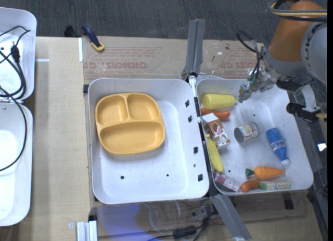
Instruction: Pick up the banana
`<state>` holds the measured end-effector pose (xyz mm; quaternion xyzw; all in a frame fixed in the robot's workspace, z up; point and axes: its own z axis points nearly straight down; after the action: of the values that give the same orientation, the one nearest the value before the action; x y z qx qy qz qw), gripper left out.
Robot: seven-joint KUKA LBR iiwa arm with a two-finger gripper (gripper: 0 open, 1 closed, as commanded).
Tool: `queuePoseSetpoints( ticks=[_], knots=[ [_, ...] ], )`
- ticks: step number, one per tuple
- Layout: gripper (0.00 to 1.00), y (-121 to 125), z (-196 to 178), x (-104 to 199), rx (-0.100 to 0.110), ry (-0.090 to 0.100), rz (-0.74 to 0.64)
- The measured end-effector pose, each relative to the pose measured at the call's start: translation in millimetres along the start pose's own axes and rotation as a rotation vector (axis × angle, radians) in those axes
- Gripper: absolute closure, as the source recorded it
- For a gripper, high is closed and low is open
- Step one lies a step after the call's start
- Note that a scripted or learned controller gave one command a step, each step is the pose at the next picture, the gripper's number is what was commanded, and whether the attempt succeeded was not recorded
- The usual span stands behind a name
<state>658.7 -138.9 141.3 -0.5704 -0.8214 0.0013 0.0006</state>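
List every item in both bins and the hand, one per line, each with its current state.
banana: lying along the right bin's left wall, untouched
yellow block: lying flat near the hand
hand: low over the right bin's far end, holding nothing that shows
tin can: on its side
blue bottle: lying down
large carrot: lying flat
small carton: lying flat
yellow divided plate: upright in the left bin

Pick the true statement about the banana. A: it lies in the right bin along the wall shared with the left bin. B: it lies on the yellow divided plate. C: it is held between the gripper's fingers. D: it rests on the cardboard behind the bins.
A: the banana lies in the right bin, lengthwise against the dividing wall, below the small carton.
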Motion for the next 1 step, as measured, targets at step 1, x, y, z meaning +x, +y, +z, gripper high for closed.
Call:
queuePoseSetpoints(
  ticks=[1],
  knots=[
    [0.00,0.2,-0.3,0.0,0.000,0.000,0.000]
  ],
)
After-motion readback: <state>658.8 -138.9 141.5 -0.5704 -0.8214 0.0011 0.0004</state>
